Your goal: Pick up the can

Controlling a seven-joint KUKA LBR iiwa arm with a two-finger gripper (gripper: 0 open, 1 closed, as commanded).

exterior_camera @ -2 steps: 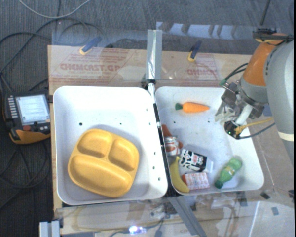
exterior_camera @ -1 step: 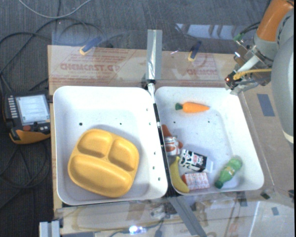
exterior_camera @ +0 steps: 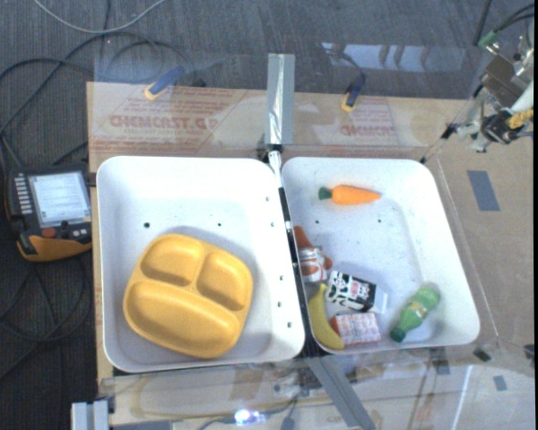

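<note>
Desk's right bin [exterior_camera: 448, 231] holds the can [exterior_camera: 312, 262] tight against its left wall; approach from above. Pincer [exterior_camera: 505, 119] far right: gap unclear, cannot tell.

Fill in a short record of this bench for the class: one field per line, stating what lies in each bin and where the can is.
left bin: yellow divided tray
right bin: carrot, can, black-and-white carton, banana, pink packet, green bottle
can position: lying against the right bin's left wall, beside the carton
carrot position: apart from the rest, near the far wall
arm: at the view's upper right, outside the bins
</note>
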